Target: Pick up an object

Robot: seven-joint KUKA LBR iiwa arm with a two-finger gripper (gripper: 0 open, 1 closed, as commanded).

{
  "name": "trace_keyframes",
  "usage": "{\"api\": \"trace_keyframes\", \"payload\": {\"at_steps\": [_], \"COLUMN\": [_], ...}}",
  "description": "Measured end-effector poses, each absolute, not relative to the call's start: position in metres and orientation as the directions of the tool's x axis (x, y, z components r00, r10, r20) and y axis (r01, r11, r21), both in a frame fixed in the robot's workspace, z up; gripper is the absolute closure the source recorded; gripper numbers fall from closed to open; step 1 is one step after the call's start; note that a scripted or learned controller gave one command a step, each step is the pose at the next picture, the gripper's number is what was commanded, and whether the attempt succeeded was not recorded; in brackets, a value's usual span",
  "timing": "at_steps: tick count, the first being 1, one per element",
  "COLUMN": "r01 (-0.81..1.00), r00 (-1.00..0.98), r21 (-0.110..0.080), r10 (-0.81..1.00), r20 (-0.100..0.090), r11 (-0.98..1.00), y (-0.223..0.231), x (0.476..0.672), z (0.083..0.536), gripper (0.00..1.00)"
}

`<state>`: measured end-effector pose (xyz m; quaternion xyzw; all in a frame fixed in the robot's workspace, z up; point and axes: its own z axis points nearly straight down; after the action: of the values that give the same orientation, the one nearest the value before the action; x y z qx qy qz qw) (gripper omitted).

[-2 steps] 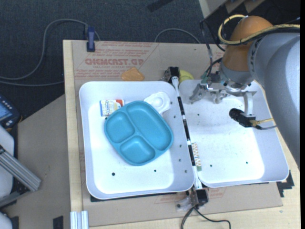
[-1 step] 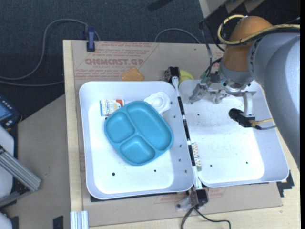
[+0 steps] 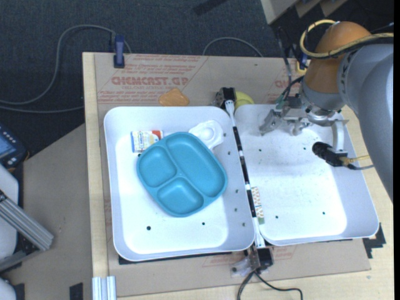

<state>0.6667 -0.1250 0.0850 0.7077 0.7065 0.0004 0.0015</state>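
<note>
A blue divided plate lies in the left bin, near its middle. Touching the plate's far right edge is a small white cup-like piece. A small white packet with red and blue print pokes out at the plate's far left edge. My gripper hangs over the far left corner of the right bin. Its two grey fingers are spread open and nothing shows between them. It is well apart from the objects in the left bin.
Behind the bins, an orange lump and a yellow object rest on the bench board. The arm's orange band and grey body fill the upper right. A black cable piece hangs over the right bin.
</note>
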Motion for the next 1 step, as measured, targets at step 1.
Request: {"api": "trace_keyframes", "payload": {"at_steps": [1], "r01": [1.000], "r00": [-0.002], "r21": [0.000], "r10": [1.000], "r20": [0.000], "r11": [0.002], "y": [-0.1104], "x": [0.6667], "z": [0.0851], "gripper": [0.00]}}
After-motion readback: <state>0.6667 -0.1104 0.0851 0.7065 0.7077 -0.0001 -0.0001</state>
